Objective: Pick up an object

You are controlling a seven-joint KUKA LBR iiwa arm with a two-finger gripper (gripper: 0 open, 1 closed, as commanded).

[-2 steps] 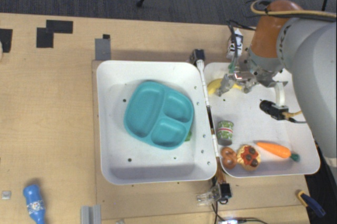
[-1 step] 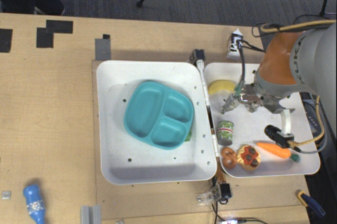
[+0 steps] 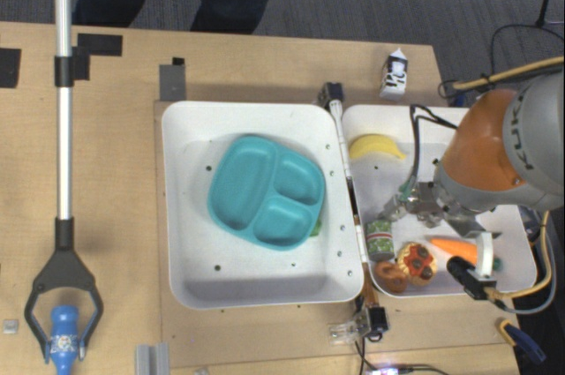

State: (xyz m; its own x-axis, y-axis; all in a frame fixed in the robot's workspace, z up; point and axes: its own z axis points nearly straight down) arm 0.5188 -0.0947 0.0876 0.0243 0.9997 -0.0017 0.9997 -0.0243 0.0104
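Left bin (image 3: 190, 276) holds a teal divided plate (image 3: 267, 191) — the arm (image 3: 494, 153) reaches into the right bin (image 3: 521, 272), near a banana (image 3: 375, 147).

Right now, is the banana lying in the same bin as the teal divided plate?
No. The banana lies in the right bin, while the teal divided plate sits in the left bin.

The arm's wrist (image 3: 481, 157) hides the hand, and a green thing (image 3: 314, 228) peeks under the teal tray (image 3: 267, 191).
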